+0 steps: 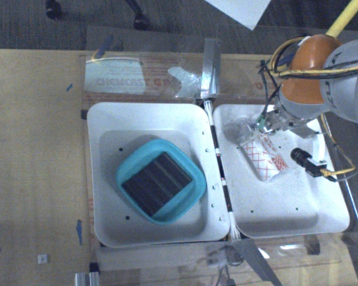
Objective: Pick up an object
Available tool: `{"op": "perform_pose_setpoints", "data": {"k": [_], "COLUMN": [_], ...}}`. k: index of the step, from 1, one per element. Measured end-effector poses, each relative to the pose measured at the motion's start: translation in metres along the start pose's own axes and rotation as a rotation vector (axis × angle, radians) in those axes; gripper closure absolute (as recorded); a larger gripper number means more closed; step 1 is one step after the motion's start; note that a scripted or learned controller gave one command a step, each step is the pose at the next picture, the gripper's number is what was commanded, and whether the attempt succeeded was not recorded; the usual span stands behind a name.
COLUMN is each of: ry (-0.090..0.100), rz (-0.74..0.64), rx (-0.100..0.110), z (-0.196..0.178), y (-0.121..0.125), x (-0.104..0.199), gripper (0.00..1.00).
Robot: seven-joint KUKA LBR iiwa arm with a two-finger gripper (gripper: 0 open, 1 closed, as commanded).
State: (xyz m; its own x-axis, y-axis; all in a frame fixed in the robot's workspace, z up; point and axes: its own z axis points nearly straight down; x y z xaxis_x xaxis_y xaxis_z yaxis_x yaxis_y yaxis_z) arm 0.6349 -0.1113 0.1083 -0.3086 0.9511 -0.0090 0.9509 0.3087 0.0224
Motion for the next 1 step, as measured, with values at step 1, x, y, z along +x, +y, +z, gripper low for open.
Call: {"op": "perform_pose_setpoints", "data": {"k": [1], "ry": [0.009], "rz": [-0.165], "rx": [0.019], "z": [-0.0764], "y": [0.0396], "x": [0.0105], "gripper": [1.0]}}
